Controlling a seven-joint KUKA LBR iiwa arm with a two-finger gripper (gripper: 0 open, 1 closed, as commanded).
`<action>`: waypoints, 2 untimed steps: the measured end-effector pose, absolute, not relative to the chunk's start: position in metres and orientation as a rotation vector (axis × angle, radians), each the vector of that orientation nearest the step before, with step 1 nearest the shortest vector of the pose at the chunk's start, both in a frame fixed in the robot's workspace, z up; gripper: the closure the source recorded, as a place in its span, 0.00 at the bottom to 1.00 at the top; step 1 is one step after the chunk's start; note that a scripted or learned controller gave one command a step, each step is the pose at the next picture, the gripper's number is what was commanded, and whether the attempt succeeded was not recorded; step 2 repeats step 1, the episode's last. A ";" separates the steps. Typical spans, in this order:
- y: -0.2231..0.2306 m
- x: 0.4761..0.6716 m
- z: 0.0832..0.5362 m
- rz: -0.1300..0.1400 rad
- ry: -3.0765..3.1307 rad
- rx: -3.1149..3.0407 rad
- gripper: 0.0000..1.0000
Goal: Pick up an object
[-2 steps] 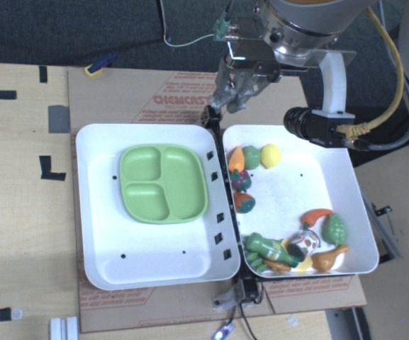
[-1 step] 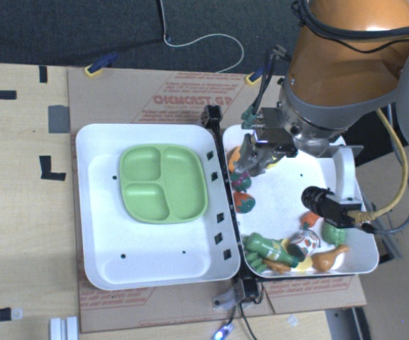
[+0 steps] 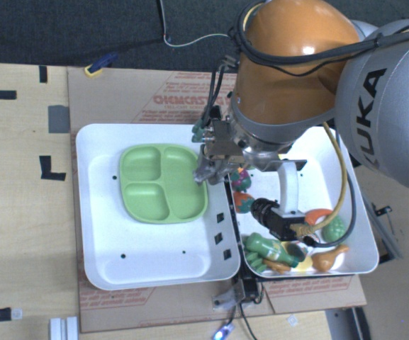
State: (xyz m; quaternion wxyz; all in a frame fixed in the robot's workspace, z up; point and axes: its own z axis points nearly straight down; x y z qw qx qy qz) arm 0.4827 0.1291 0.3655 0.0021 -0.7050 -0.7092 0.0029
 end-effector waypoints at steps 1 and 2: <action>0.127 0.483 0.378 0.006 -2.224 -2.215 1.00; 0.127 0.483 0.378 0.006 -2.224 -2.215 1.00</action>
